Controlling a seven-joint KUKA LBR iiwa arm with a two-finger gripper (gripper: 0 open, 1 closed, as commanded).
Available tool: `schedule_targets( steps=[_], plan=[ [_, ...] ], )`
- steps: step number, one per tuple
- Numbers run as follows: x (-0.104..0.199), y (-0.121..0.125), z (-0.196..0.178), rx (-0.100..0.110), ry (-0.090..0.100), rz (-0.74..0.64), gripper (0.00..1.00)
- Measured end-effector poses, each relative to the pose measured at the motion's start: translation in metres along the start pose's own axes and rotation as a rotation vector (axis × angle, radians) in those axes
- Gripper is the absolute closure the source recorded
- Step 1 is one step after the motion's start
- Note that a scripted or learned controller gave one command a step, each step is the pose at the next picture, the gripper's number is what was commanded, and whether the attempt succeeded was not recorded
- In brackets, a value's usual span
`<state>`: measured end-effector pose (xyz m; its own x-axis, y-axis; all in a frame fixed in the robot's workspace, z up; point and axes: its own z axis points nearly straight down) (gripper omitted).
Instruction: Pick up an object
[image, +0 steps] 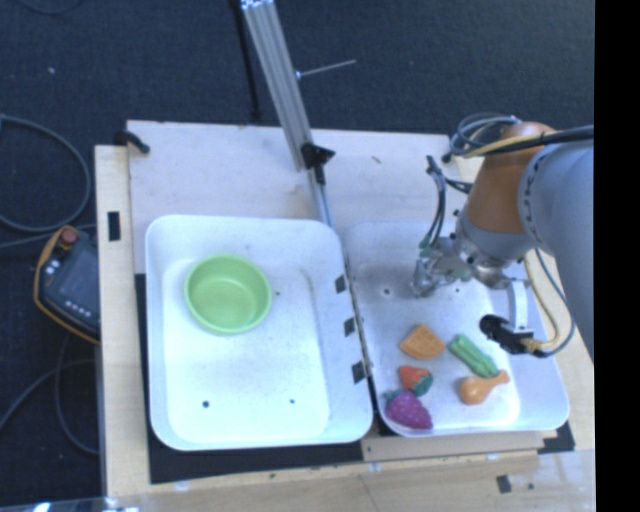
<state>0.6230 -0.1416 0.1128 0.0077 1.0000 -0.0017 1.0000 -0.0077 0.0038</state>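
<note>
The right bin (380, 260) holds several toy foods along its near side: an orange wedge (422, 343), a green cucumber-like piece (470, 355), an orange drumstick shape (481, 386), a red strawberry (414, 378) and a purple grape bunch (408, 409). My gripper (430, 275) hangs over the bare upper part of this bin, about a hand's width behind the orange wedge. Nothing shows between its fingers. The grey arm with its orange band (505, 190) comes in from the right.
The left bin (180, 400) holds a green bowl (229, 293) in its upper left part. A slanted metal pole (285, 90) rises behind the bins. A black clip on cables (500, 333) hangs by the wrist above the cucumber piece.
</note>
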Motion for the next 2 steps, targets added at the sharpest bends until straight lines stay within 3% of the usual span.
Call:
schedule_targets(
  steps=[2],
  plan=[
    [-0.012, 0.006, -0.105, -0.003, 0.000, -0.002, 1.00]
  ],
)
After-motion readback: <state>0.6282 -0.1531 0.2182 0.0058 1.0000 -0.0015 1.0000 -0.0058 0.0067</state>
